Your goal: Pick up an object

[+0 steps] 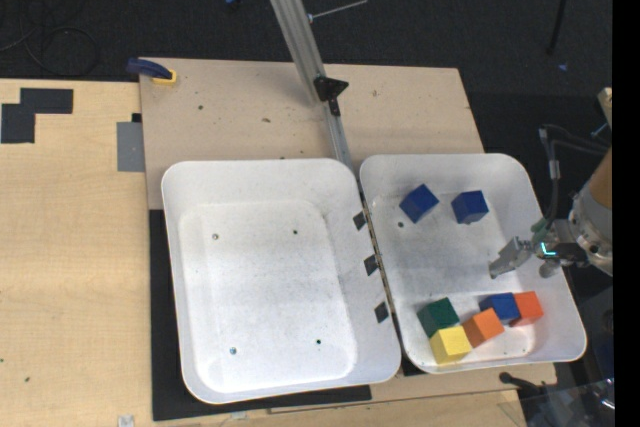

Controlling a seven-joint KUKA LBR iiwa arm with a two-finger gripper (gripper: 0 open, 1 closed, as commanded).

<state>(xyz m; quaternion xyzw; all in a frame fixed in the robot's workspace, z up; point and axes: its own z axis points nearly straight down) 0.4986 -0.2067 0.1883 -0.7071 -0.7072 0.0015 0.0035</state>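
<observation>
the tool hovers at the right bin's three o'clock edge; whether it is open or closed, i cannot tell. nothing sits in it. the likeliest target, by my guess, is the cluster at five o'clock: dark blue cube, red cube, orange cube, yellow cube, green cube, touching. that crowding could block or nudge a grasp. cubes have no long axis; they sit skewed to the bin walls.

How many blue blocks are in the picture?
3. Two blue blocks sit apart near the right bin's far side; a third sits in the near cluster, touching the orange ones. More may hide behind those.
</observation>
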